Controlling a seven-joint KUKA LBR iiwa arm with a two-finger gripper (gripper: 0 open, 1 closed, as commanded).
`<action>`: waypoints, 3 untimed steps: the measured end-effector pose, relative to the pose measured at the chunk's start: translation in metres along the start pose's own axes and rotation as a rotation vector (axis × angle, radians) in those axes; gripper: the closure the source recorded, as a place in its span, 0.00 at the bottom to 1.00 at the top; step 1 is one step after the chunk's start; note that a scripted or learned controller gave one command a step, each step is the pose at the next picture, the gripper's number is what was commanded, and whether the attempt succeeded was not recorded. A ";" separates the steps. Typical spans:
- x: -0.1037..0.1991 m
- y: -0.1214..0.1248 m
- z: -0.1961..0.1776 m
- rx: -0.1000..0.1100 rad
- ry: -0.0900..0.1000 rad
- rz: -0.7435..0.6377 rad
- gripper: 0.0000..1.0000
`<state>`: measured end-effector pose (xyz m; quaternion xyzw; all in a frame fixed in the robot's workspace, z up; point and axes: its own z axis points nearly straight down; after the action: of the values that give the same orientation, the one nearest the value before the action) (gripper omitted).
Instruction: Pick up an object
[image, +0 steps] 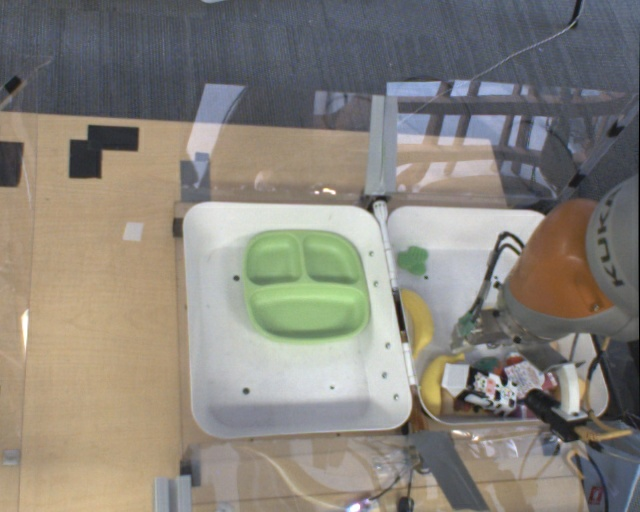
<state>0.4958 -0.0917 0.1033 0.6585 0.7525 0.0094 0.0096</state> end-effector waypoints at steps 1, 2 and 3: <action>0.000 -0.003 0.011 0.006 -0.002 -0.265 1.00; 0.062 0.003 -0.082 0.020 0.002 -0.046 1.00; -0.010 -0.006 0.012 0.011 -0.002 -0.189 1.00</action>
<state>0.4915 -0.1020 0.0916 0.5845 0.8114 0.0039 0.0075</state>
